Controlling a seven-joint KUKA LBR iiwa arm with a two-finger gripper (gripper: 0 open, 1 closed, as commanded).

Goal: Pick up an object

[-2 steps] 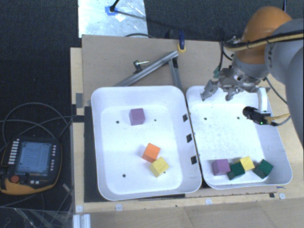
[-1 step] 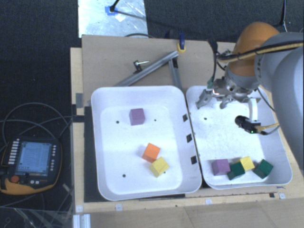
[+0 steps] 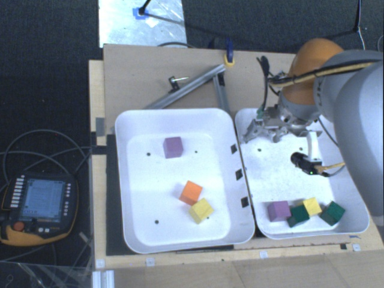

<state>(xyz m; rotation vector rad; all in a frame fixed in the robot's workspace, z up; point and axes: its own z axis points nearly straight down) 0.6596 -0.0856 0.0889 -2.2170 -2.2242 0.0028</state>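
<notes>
In the left bin [image 3: 129, 179] lie a purple cube [image 3: 173, 147], an orange cube [image 3: 191, 192] and a yellow cube [image 3: 201, 210] touching the orange one. Along the near wall of the right bin [image 3: 354, 218] sit a purple cube [image 3: 279, 210], a dark green cube [image 3: 297, 215], a yellow cube [image 3: 311, 206] and a green cube [image 3: 332, 212]. My gripper [image 3: 279, 132] hangs over the far end of the right bin, well away from every cube, under the grey arm with its orange band. Nothing shows held in it.
A small black part with a yellow cable [image 3: 305, 162] hangs over the right bin's middle. A metal bar [image 3: 186, 86] lies on the board behind the left bin. A teach pendant [image 3: 39, 206] rests on the floor at left.
</notes>
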